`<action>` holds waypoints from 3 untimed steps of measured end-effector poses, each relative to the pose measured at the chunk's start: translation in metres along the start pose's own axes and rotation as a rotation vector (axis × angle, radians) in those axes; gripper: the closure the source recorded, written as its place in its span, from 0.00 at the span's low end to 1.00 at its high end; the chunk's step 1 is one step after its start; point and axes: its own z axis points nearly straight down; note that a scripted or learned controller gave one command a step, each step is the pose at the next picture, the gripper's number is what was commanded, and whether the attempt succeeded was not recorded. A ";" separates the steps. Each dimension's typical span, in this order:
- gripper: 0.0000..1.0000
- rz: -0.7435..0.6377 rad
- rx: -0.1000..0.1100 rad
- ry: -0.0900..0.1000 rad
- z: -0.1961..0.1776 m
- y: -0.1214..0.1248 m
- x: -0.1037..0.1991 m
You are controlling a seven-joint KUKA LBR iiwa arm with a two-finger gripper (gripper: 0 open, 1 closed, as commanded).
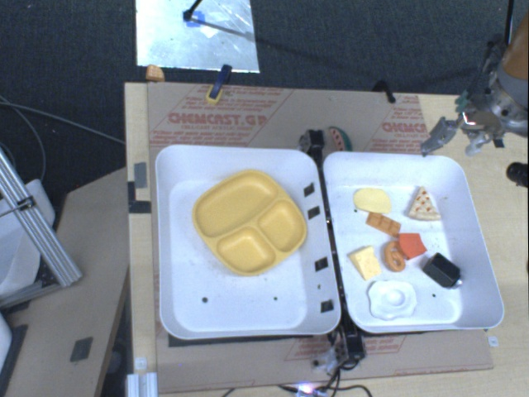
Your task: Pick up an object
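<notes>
- Brown cardboard [273, 118] with red print covers the bench under both bins, and dark carpet lies beyond it.
- Nearest the camera in the right bin [475, 246], a white fried-egg toy [391, 299] sits by the front wall.
- Just behind it lie a pale yellow cheese wedge [364, 262], a small pretzel [394, 258] and a black block [441, 270], the block towards the right wall.
- An orange-red block [412, 245] touches the pretzel, with a brown waffle-like bar [383, 223] just beside it on the left.
- Farther back, a yellow oval piece [372, 199] and a pizza slice [424, 205] lie side by side, apart from each other.
- All these pickable objects rest on the bin floor; none of them is between my fingers.
- Over in the left bin [178, 222], a yellow divided plate [250, 222] lies flat near the middle.
- My gripper [459, 135] hangs above the right bin's far right corner, just beyond the rim, well apart from the objects; the pizza slice is the closest of them.
- I cannot tell how its jaws stand.
- My arm comes in from the right edge, its wrist [500, 98] raised above the bench.
- Farthest off, a shiny metal sheet [198, 23] lies on the carpet.
</notes>
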 end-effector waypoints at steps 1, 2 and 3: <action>0.00 -0.006 -0.004 0.001 -0.045 0.015 0.042; 1.00 -0.006 -0.006 -0.002 -0.054 0.015 0.039; 1.00 -0.006 0.001 0.002 -0.051 0.014 0.101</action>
